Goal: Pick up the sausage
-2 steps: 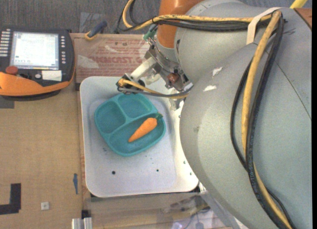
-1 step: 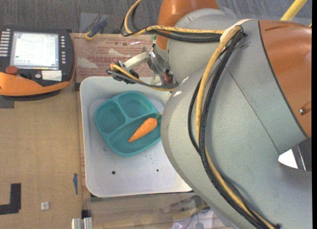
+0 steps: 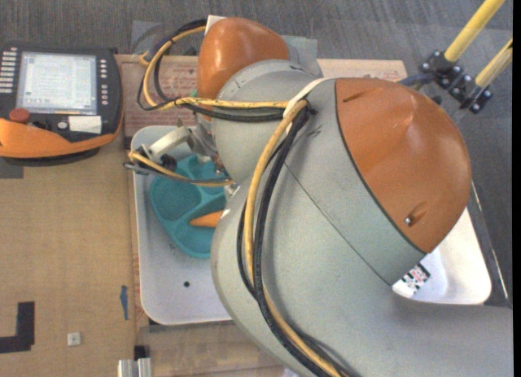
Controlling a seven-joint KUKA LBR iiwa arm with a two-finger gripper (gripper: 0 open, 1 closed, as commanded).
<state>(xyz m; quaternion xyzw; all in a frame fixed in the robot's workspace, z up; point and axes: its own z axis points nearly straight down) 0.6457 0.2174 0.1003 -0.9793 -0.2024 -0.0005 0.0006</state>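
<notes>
My grey and orange arm [image 3: 342, 204] covers most of both bins. Its wrist end with the gripper [image 3: 198, 154] hangs low over the back of the left bin [image 3: 163, 294], right above a teal divided plate [image 3: 183, 212]. An orange, pointed thing [image 3: 205, 220] lies on that plate beside the arm. The arm hides the rest of the plate and much of the bin's floor.
A corner of the right bin [image 3: 460, 282] shows at the right, with a small black-and-white patterned thing [image 3: 414, 276] at the arm's edge. A teach pendant [image 3: 57, 103] lies on the bench at the far left. Yellow rods [image 3: 480, 25] stand at the top right.
</notes>
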